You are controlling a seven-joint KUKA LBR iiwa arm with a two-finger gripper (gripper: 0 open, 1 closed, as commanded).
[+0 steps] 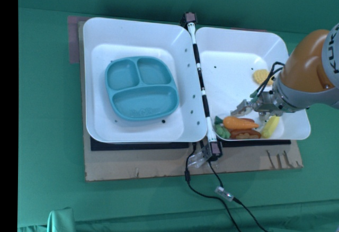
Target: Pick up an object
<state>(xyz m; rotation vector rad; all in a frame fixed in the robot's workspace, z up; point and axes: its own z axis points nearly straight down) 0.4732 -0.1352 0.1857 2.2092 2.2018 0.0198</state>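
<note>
In the right bin (233, 45), several toy foods lie in the near corner. They are an orange carrot (239, 123), a green piece (221, 130), a brown-red piece (245, 134) and a yellow corn cob (270, 126). A round yellow piece (260, 76) lies apart, near the bin's right wall. My gripper (252, 113) hangs just above the carrot's right end, between the carrot and the corn. Its fingers are spread open with nothing between them.
The left bin (100, 35) holds a teal divided plate (141, 88). A black-and-white bar (198, 72) runs between the bins. Cables (222, 194) trail over the green cloth in front. The arm's orange band (310, 64) overhangs the right bin's right side.
</note>
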